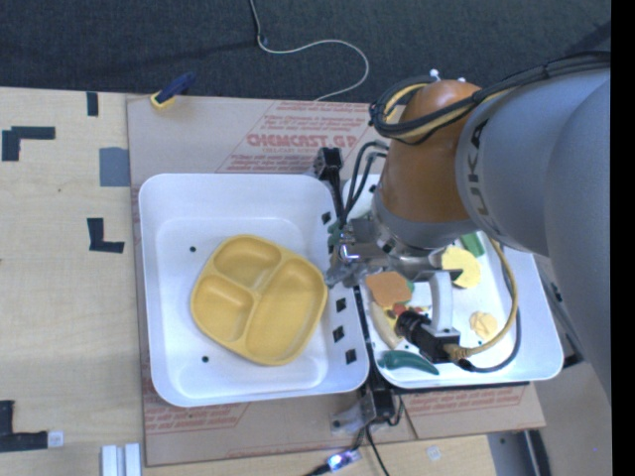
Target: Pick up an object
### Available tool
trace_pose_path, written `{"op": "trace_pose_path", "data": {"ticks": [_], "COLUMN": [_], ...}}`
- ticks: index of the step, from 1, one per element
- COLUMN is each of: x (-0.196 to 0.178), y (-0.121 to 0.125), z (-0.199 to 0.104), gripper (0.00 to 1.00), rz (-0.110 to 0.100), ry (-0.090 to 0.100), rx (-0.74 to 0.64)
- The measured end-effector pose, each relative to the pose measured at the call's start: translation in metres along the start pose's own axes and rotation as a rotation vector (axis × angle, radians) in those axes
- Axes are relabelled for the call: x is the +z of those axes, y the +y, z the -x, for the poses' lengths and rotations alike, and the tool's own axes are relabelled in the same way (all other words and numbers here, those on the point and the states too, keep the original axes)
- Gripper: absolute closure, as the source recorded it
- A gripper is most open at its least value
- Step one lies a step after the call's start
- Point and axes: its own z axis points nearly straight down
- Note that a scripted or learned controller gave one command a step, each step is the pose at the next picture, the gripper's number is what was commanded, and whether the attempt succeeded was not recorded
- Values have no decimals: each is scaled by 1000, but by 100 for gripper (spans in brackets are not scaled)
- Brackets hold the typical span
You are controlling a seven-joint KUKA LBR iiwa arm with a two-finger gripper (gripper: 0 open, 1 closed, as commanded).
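My gripper (395,284) hangs low over the left part of the right bin (544,361), under the orange wrist band. An orange-brown piece (387,288) lies right at it; whether it is held cannot be told. Around it lie a yellow piece (459,264), a green piece (472,246), a small orange-yellow piece (483,322), a small red piece (405,311) and a teal piece (407,363) near the bin's front edge. The arm hides much of this bin.
The left bin (159,266) holds a yellow divided plate (260,297) in its middle. A cardboard sheet (288,137) lies under both bins. A yellow-and-blue clip (172,89) sits at the cardboard's far left corner.
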Motion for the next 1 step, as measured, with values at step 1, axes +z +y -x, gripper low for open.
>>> {"op": "trace_pose_path", "data": {"ticks": [1], "x": [17], "y": [-5], "z": [3], "gripper": [100], "rz": [-4], "ry": [-3], "rx": [6]}}
